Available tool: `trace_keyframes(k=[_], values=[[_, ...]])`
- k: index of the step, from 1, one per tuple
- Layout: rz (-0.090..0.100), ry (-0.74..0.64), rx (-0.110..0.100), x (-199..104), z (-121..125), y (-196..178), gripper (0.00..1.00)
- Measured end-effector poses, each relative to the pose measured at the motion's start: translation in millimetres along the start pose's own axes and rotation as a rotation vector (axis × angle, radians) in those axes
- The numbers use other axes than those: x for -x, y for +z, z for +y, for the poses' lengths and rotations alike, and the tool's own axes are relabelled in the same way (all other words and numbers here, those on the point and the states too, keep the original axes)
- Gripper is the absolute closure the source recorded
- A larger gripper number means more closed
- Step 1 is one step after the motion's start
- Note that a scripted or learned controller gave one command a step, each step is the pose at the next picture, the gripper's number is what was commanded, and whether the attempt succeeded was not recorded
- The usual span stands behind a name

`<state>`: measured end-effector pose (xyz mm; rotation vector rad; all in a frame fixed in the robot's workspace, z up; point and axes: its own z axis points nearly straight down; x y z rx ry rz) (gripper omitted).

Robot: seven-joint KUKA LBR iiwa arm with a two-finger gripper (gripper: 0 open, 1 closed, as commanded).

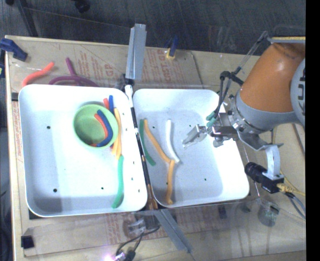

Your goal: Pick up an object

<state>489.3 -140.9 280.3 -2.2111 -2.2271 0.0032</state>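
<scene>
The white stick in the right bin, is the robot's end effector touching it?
Apart. The camera view shows bare bin floor between the end effector and the white stick.

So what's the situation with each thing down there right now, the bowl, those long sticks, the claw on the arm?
Green bowl: upright in the left bin, coloured sticks resting in it.
Long green stick: lying flat in the left bin.
White stick: lying flat in the right bin.
Orange stick: lying flat in the right bin.
Gripper: over the right bin, nothing between its fingers.
</scene>
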Motion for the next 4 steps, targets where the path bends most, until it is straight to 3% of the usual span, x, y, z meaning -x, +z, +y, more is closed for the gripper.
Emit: trace_keyframes(k=[1, 2, 3, 4], values=[[0.000, -0.158, -0.002, -29, 26, 139, 0.00], [-0.002, -0.177, 0.001, -10, 11, 189, 0.00], [-0.010, -0.181, 0.004, -7, 12, 178, 1.00], [0.000, -0.067, 0.003, -63, 52, 8, 1.00]])
